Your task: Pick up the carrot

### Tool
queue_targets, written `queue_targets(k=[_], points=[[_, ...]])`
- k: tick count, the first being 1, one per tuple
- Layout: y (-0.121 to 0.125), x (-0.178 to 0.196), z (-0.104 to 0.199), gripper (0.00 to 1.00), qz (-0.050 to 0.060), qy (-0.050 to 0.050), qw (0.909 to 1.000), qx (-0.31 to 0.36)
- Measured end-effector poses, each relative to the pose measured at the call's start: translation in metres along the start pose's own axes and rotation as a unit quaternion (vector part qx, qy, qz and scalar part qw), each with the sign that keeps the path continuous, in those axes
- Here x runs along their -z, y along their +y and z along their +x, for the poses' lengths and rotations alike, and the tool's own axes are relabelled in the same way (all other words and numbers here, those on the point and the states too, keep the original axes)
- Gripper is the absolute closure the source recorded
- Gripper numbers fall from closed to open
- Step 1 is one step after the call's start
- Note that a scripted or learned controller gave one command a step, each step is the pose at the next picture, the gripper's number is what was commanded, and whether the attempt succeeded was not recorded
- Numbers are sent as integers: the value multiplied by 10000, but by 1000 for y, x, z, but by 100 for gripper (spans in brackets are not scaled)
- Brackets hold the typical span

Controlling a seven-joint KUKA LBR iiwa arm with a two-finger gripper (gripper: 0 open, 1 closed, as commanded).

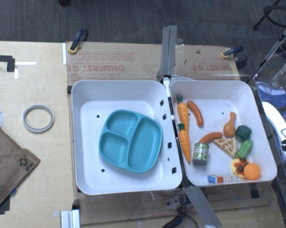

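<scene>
Carrot one [182,114] lies in the right bin [262,127], hard against the bin's left wall, lengthwise up the frame, green top toward the upper edge. Carrot two [185,145] lies just below it along the same wall, green top up and nearly touching the first one's tip (two near-identical carrots, can't tell which is meant).

Right of the upper carrot is a red sausage [195,113], tilted, near but apart from it. A small green can [200,154] stands upright just beside the lower carrot's point. A second sausage [210,137] lies above the can, and its right end meets a pizza slice [227,145]. A drumstick [230,124] sits above the slice. Broccoli [243,132] and a green vegetable [244,148] (type unclear) are at the right side of the bin. An orange ball [252,171] and a small flat box [218,178] lie in the lower right corner.

The left bin [76,127] holds a teal divided plate [131,141] with three compartments, lying flat.

On the bench at the left of the frame are a tape roll [38,118] and a brown cardboard piece [5,165], well apart from the bins.
</scene>
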State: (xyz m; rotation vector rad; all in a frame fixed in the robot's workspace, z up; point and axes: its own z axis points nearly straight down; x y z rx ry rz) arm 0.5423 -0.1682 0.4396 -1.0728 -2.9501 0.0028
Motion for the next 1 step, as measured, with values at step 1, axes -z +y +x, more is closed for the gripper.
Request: queue_targets(k=[1], points=[[-18, 0, -64, 100, -5, -13, 9978, 666]])
